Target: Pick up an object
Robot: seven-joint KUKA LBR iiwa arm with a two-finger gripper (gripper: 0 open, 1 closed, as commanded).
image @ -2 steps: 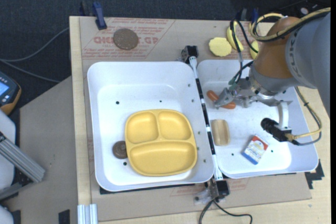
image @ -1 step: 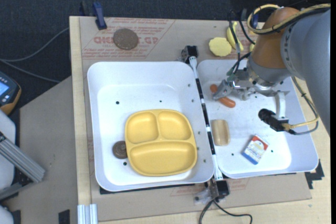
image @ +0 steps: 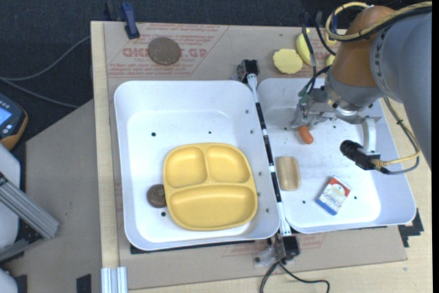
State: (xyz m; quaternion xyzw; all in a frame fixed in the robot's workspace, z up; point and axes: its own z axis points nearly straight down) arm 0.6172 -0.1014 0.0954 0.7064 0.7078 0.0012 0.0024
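My gripper hangs low over the back left part of the right bin, under the grey arm with its orange band. A small orange piece lies on the bin floor just in front of the gripper tip, touching it or nearly so. A tan bread-like slab rests near the bin's left wall. A small blue, white and red box sits toward the front. Nothing can be seen held in the gripper.
The left bin holds a yellow divided plate and a brown disc at the plate's left edge. Behind the bins, on the cardboard, lie yellow toy pieces, another brown disc and a blue clip. A black cable plug hangs over the right bin.
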